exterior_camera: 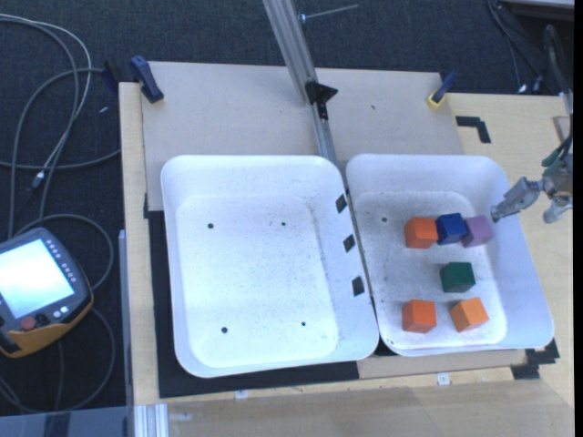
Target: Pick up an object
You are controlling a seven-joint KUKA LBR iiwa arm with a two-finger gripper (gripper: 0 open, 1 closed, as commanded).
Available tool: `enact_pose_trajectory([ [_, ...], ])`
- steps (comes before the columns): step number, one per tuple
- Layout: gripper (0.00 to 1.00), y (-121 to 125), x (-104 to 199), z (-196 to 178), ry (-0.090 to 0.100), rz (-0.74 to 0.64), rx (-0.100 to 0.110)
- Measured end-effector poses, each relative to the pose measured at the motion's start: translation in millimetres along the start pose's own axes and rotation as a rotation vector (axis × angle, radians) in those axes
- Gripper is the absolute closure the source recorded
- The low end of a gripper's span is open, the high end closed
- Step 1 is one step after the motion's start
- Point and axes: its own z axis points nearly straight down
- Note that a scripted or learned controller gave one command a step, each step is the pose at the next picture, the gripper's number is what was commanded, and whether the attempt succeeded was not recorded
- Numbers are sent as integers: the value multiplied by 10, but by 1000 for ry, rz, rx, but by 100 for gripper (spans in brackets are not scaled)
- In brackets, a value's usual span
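Dark carpet surrounds a light wooden table (237, 107) that carries two shallow white bins side by side. Loose cables run over the carpet at the left, and a handheld control pendant (36, 289) with a lit screen lies near the lower left corner. A slim metal pole (291, 39) slants down from the top edge to the gap between the bins, and blue clamps grip the table's far edge.

Nothing but dark specks marks the floor of the left bin (182, 180). The right bin (533, 299) holds six small cubes. Three stand in a touching row toward the far side: an orange cube (420, 233), a blue cube (451, 228) and a purple cube (477, 230). Nearer the camera a green cube (457, 276) sits alone, and below it two more orange ones lie a little apart, one at the left (419, 316) and one at the right (469, 313).

Reaching in from the right edge, the end effector (533, 203) hovers over the right bin's outer rim, just beside the purple cube. Its two grey fingers stand apart with nothing between them; one fingertip (506, 205) points toward the purple cube without clearly touching it.
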Motion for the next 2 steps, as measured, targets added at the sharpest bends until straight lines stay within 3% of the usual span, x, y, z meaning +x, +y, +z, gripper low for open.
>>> enact_pose_trajectory([
  [1,0,12,-173,1983,5,0,1],
  [2,0,-268,114,1976,3,1,4],
])
